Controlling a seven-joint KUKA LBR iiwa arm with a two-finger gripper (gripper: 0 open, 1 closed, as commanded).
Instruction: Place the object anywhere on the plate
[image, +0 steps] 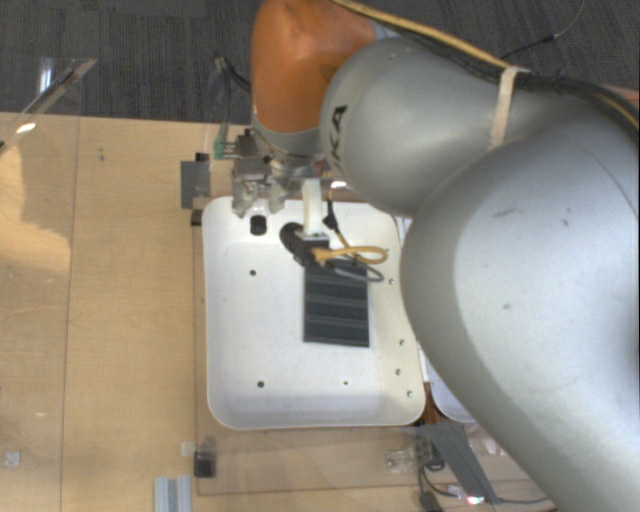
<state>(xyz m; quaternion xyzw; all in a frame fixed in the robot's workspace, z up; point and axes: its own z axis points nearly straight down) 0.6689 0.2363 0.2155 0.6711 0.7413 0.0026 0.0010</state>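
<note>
A dark grey ribbed rectangular slab (337, 308) lies flat in the middle of the left white bin (250, 385). My gripper (258, 208) hangs over the bin's far left corner, up and to the left of the slab and apart from it. A small dark piece (258, 226) sits right under the gripper, and I cannot tell whether it is part of the gripper or a loose thing. The grey arm and its orange band (290, 60) cover the right side of the view and hide the other bin.
The bin sits on a pale wooden bench (100, 300) that stretches away to the left. Small metal brackets (195, 182) stand at the bin's far left corner and near its front edge (204, 462). The bin's floor shows bare white left of and in front of the slab.
</note>
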